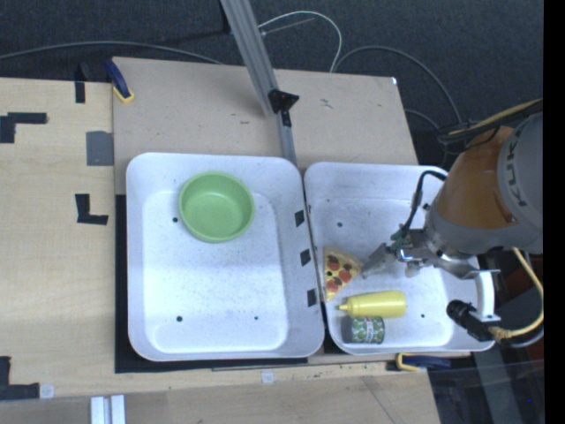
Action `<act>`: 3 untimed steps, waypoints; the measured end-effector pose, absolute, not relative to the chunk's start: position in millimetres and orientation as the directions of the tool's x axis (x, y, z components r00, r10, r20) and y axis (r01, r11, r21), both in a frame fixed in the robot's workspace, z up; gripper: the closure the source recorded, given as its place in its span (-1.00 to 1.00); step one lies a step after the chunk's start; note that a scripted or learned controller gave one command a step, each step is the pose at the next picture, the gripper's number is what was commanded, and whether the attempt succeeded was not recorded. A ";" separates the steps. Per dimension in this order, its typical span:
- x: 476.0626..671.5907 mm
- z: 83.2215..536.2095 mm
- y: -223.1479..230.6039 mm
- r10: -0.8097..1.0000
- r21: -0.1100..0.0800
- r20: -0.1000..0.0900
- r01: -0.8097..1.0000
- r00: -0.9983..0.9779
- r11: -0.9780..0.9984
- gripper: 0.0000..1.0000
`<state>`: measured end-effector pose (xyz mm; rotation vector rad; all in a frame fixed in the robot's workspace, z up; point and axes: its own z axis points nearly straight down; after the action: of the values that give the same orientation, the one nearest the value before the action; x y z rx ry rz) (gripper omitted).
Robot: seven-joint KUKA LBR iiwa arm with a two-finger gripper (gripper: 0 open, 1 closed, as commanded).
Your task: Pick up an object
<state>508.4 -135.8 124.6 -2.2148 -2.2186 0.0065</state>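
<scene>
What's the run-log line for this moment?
arm: over right bin | gripper: beside pizza slice, nothing seen between fingers | mustard bottle, can: front of right bin | green bowl: left bin

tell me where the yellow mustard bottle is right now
The yellow mustard bottle lies in the right bin near its front edge, just behind the green can.

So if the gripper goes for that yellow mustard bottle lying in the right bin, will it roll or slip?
The mustard bottle lies on its side, so its rounded body would probably roll if nudged. It rests against the green can, which may block rolling that way. The plastic looks smooth, so it could well slip between the fingers.
</scene>
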 end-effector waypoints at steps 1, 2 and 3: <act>509.3 137.0 -135.8 1.000 -0.004 0.002 1.000 -0.003 0.003 1.00; 500.8 186.4 -139.8 1.000 0.002 -0.001 1.000 0.000 0.000 1.00; 508.1 243.6 -132.2 1.000 0.005 -0.001 1.000 -0.003 0.003 1.00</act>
<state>508.1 -132.2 243.6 -2.2213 -2.2280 -0.0042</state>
